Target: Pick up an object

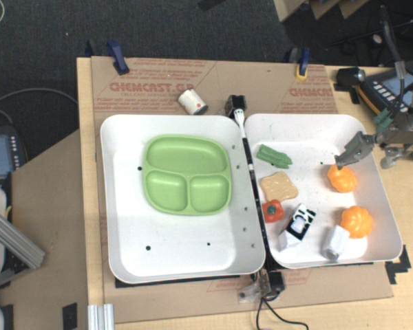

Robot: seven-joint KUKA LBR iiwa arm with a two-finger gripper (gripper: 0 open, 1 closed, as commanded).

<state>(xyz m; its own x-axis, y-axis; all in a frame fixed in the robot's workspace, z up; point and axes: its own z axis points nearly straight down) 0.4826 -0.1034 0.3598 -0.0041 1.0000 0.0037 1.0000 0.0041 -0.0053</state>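
The right bin holds several small objects. An orange fruit-like piece lies near its right side, and my gripper hangs just above and behind it, reaching in over the bin's right rim. I see nothing held in it. A second orange piece lies lower right, with a white block beside it. A green piece, a tan bread slice, a red piece and a black-and-white item lie toward the bin's left side.
The left bin holds a green divided plate. A white cylinder and a black clip sit on the cardboard behind the bins. Blue and yellow clamps hold the board's far edge.
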